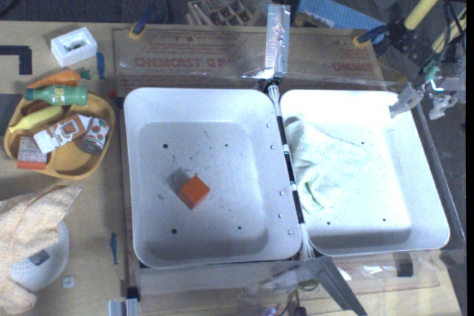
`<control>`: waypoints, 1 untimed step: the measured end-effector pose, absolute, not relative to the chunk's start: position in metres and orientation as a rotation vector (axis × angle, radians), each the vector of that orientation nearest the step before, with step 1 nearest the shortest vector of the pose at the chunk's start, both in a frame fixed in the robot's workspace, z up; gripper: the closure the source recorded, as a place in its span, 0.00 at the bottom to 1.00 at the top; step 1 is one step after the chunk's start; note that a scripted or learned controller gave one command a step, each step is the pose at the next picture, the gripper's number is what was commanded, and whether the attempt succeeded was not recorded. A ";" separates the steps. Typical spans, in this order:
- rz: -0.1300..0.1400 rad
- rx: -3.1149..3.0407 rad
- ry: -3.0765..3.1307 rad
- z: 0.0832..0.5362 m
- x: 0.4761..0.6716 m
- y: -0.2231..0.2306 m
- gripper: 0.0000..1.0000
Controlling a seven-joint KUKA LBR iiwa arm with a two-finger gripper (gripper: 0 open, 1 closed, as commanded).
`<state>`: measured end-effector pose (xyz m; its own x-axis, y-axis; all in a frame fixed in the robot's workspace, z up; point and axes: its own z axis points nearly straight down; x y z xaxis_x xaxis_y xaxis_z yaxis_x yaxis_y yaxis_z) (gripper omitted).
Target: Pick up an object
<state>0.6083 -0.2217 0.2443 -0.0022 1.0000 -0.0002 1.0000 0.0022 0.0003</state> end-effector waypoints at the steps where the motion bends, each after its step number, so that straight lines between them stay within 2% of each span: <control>1: 0.001 2.232 2.209 0.099 0.632 -0.171 0.00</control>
